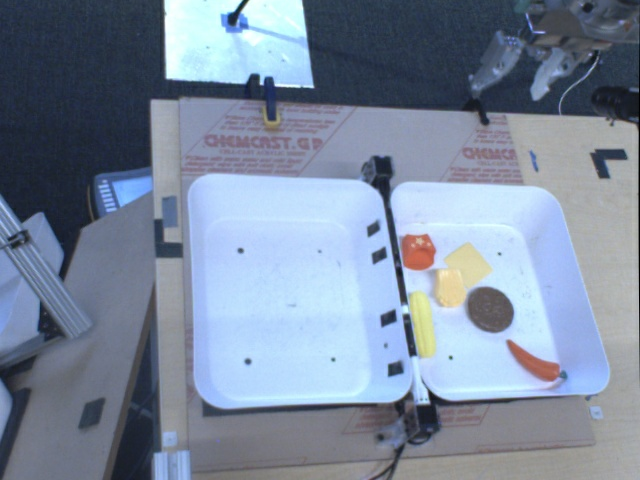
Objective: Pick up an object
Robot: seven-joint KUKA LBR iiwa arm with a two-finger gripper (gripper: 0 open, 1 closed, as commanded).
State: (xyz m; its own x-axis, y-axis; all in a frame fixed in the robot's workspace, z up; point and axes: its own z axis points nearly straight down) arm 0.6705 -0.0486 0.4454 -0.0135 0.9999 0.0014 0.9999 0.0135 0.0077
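The right bin [540,208] holds an orange-red toy pepper [418,251], a pale yellow wedge [468,264], a small yellow block [450,288], a brown round cookie [491,309], a yellow corn cob [422,325] by the inner wall and a red chili [533,361] near the front. My gripper [522,66] hangs high at the top right, well above and behind the bin. Its two pale fingers [494,61] stand apart, open, with nothing between them.
The left bin [205,268] sits beside the right one, with black clips along the shared wall. A yellow clamp [270,103] stands at the bench's back edge. A shiny metal plate [235,23] lies on the floor behind. A metal rail [35,268] stands at the left.
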